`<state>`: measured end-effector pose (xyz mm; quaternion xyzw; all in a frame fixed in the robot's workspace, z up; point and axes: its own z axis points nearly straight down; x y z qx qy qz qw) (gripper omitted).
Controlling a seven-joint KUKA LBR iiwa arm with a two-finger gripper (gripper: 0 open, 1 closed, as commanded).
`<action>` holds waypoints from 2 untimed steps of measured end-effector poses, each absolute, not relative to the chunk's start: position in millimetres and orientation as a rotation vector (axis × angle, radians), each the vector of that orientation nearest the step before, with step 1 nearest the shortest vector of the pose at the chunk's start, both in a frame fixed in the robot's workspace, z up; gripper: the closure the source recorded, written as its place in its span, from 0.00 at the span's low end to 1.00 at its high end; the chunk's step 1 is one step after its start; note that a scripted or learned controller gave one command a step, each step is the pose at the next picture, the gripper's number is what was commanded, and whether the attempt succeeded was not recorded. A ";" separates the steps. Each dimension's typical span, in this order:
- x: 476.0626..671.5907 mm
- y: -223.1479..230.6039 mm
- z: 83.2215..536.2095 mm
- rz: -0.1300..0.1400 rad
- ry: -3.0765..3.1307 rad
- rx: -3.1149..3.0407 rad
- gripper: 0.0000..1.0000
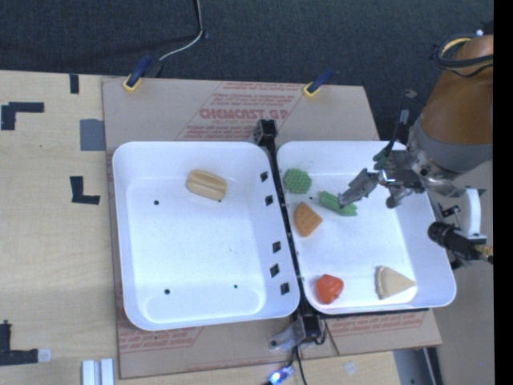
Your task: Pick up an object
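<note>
- Over the right bin, the gripper touches a small green piece; whether its tips are apart or clamped is unclear.
- Beside that piece: green round, orange wedge.
- Farther off: 1 red item, 1 cream wedge.

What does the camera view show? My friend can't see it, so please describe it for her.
A robot gripper reaches from the right onto a small green piece in the right bin, which also holds four other toy foods. The left bin holds a bread roll.
</note>
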<state>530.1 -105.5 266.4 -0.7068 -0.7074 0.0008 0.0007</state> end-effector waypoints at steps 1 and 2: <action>583.3 -150.1 235.0 0.003 -2.223 -2.224 0.00; 540.2 -180.5 330.8 -0.003 -2.224 -2.230 0.00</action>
